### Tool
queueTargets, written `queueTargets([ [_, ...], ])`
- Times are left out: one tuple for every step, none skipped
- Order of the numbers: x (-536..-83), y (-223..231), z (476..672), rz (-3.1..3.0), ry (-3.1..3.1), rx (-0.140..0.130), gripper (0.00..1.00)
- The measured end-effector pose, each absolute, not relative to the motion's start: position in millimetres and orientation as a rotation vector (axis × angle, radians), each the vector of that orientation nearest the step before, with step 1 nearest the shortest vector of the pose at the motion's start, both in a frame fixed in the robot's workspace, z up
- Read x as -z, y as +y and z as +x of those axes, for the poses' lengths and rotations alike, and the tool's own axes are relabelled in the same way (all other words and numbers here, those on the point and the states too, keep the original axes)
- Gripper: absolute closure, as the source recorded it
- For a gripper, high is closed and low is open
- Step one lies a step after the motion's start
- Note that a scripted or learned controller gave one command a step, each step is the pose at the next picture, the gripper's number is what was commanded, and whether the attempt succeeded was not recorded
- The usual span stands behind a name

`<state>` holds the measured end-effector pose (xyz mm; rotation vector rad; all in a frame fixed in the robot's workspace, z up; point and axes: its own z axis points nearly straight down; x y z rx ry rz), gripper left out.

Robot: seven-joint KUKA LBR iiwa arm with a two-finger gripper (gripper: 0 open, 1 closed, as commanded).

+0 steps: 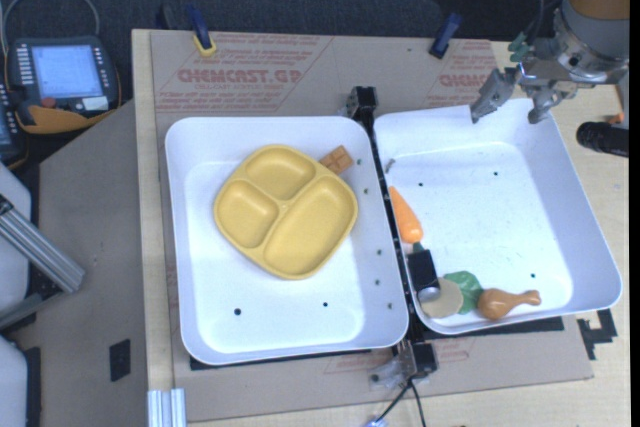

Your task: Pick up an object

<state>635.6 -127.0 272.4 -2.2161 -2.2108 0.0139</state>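
I see the gripper (512, 103) spread open and empty above the right bin's (560, 165) far rim; the carrot (404, 213) lies against the near-side divider.

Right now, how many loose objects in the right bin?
4, though some may be hidden in the pile. Orange carrot against the left wall; black block below it; green piece with a tan disc and a brown drumstick in the near corner.
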Motion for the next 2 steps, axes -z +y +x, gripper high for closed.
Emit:
queueTargets([
  [-281, -127, 637.5, -2.221, -2.222, -0.001, 0.00],
  [-218, -124, 632.6, -2.218, -2.217, -0.006, 0.00],
])
